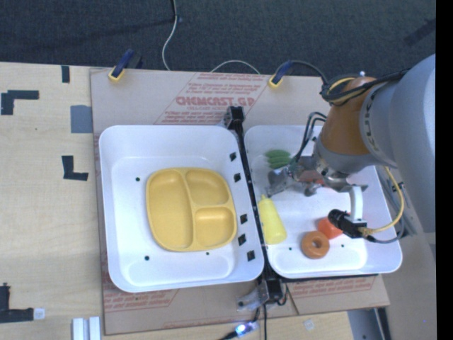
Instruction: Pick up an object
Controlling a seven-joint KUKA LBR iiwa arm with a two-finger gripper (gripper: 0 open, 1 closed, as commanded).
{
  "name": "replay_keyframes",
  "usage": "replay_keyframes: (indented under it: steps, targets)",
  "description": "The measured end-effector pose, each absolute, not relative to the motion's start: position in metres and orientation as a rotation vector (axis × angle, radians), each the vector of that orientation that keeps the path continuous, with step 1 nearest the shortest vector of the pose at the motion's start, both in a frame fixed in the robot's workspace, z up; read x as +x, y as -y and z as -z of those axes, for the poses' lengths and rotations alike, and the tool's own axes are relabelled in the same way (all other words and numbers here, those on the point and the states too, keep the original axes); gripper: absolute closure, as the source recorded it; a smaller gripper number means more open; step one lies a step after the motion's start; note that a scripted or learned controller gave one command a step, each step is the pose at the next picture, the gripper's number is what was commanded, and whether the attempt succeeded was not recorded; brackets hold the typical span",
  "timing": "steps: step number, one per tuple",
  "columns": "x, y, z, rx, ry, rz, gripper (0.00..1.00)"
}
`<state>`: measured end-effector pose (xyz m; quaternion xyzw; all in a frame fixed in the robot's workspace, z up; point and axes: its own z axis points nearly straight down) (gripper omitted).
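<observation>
My gripper (278, 180) reaches down into the right bin (375, 261) from the right, its grey fingers low near the bin's left side. A green object (277, 156) lies just behind the fingers, partly hidden by them. A yellow corn-like piece (271, 219) lies along the divider below the gripper. An orange ring-shaped doughnut (315, 246) and a small red-orange piece (328, 227) rest near the bin's front. Nothing is visibly held between the fingers.
The left bin (127, 154) holds a yellow divided plate (190, 208). A black divider (243, 183) runs between the bins. The arm's orange band and cables (347, 126) hang over the right bin's back half. Yellow clamps (122, 65) hold the cardboard base.
</observation>
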<state>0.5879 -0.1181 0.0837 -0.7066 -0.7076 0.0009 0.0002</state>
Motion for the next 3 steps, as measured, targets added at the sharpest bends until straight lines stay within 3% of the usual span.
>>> replay_keyframes:
  steps: [1,3]
  targets:
    - [0.588,0.118,-0.095,-2.219,2.225,-0.002,1.0]
    - [0.587,0.117,-0.222,-2.223,2.227,0.005,1.0]
